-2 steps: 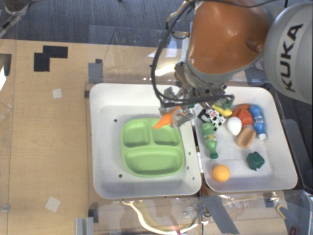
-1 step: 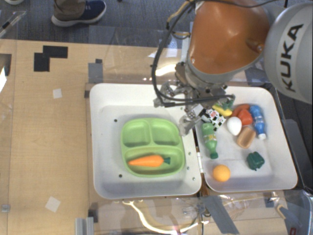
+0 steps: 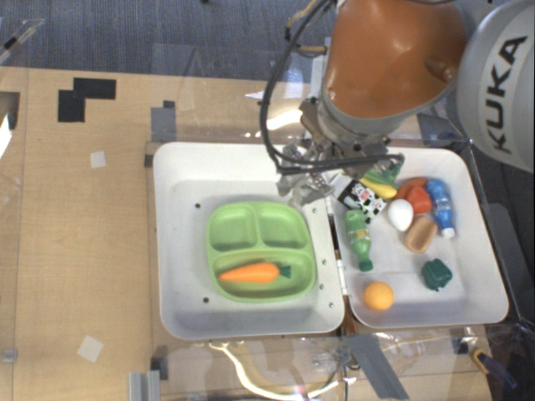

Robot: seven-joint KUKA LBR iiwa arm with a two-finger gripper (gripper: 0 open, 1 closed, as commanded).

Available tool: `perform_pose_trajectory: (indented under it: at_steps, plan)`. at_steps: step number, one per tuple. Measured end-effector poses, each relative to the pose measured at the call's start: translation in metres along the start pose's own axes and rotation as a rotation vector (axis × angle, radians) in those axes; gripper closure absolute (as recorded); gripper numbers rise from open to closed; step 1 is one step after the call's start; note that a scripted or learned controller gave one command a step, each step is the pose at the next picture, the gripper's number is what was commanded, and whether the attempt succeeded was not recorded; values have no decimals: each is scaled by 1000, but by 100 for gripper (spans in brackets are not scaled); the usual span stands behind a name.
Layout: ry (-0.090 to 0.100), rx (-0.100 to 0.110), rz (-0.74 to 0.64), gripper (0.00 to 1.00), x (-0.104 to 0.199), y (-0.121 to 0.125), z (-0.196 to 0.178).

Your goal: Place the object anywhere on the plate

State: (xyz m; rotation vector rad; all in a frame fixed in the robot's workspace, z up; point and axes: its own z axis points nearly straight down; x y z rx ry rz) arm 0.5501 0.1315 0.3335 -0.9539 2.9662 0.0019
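Above the seam between the two white bins (image 3: 180, 307), hanging from the arm (image 3: 393, 48), gripper (image 3: 313, 182) with grip impossible to tell, beside the green plate (image 3: 261, 251) and the carrot (image 3: 251, 272) lying in its front compartment.

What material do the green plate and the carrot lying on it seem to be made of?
The green plate looks like moulded plastic with a smooth, slightly glossy finish: its colour is even and the dividers are rounded. The carrot also seems plastic, probably a toy, with flat orange colour, a soft sheen and a small green tip. This is judged by look only.
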Motion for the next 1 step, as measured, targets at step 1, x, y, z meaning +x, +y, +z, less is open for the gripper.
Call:
perform_pose_trajectory:
  at_steps: [1]
  plan:
    - [1,0,0,0,0,0,0]
